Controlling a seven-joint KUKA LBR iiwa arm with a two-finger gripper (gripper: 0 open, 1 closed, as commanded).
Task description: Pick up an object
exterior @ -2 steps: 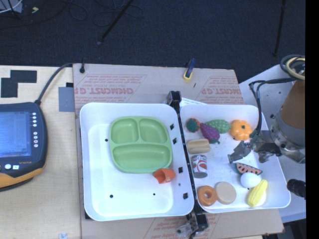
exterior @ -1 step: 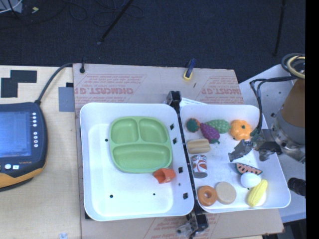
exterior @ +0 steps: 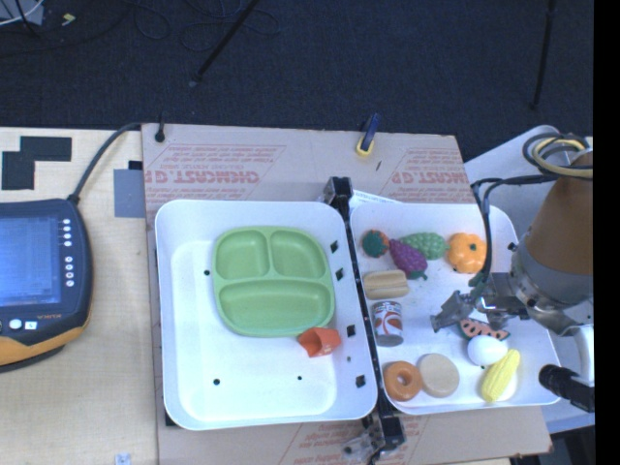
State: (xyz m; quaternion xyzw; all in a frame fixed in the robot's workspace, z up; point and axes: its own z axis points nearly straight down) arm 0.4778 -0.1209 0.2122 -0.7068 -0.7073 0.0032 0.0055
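I see the counter (exterior: 97, 376) carrying two white bins side by side. The left bin (exterior: 194, 376) holds a green divided plate (exterior: 273, 281) with a small orange piece (exterior: 320, 341) touching its lower right edge. The right bin (exterior: 504, 223) is crowded: a hot-dog bun (exterior: 386, 284) near the divider, a red-and-white can (exterior: 387, 322) just below it, then a donut (exterior: 402, 381) and a tan round cookie (exterior: 439, 375) touching each other along the near edge. Toward the far edge I pick out a green-and-red vegetable (exterior: 374, 243), a purple grape bunch (exterior: 408, 257), a green bumpy piece (exterior: 424, 244) and an orange pumpkin (exterior: 467, 252). My arm (exterior: 567, 240) reaches in from the right, and the hand (exterior: 463, 313) sits low over the right bin's middle; I cannot tell how its grip stands. Just beside it lie an orange-striped fish-like toy (exterior: 481, 331), a white egg (exterior: 482, 350) and yellow corn (exterior: 500, 376).
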